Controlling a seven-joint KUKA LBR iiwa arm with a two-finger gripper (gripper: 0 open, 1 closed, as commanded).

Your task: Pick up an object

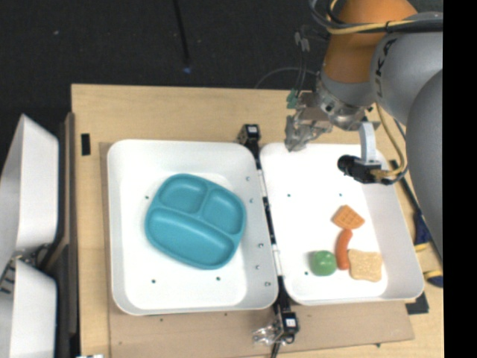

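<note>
My gripper (297,141) hangs over the far left corner of the right bin (313,192), with nothing seen between its fingers. Toward the bin's near right side lie an orange waffle piece (347,218), an orange-red sausage (343,248), a green ball-like item (323,263) and a tan toast slice (365,265). All of these toy foods sit well apart from the gripper, nearer the camera.
The left bin (127,200) holds a blue divided plate (195,220) in its middle. A raised divider (265,215) runs between the two bins. The grey arm with its orange band (365,28) fills the upper right.
</note>
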